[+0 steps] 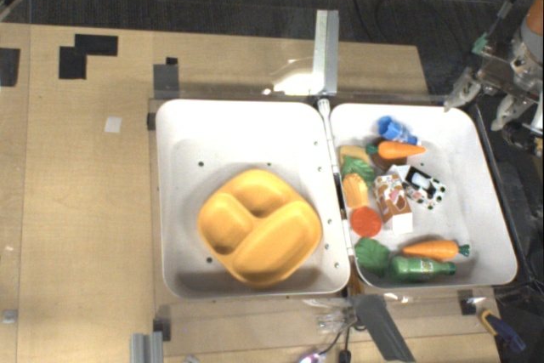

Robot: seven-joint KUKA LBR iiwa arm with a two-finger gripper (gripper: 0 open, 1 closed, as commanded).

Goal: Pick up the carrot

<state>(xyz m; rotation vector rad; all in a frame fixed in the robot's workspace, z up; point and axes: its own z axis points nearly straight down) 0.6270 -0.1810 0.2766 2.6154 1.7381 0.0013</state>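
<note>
The worktop (76, 208) is pale wood, with a few black squares (85, 53) marked near its far left corner. On it sit two shallow white bins side by side, touching along a central divider.

The left bin (183, 140) holds one thing: a large yellow divided dish (259, 225), lying tilted toward the near side of the bin and close to the divider.

The right bin (476, 183) holds a cluster of toy food and small items. Along the divider lie a yellow piece (354, 190) and, nearer, a red disc (367, 222) and a green leafy piece (371, 252). At the far side is a blue item (393, 129), and just beside it lies a carrot (399, 151), orange with a green top pointing left. In the middle are printed cards (393, 193) and a black and white item (424, 185). Toward the near edge lies a second carrot (435, 249), its green top pointing right, touching a green bottle (422, 269) that lies on its side just in front of it.

The end effector (500, 98) hangs at the far right, outside the right bin past its far right corner, well apart from both carrots. Its pale fingers (463, 89) are spread apart and nothing is between them.
</note>
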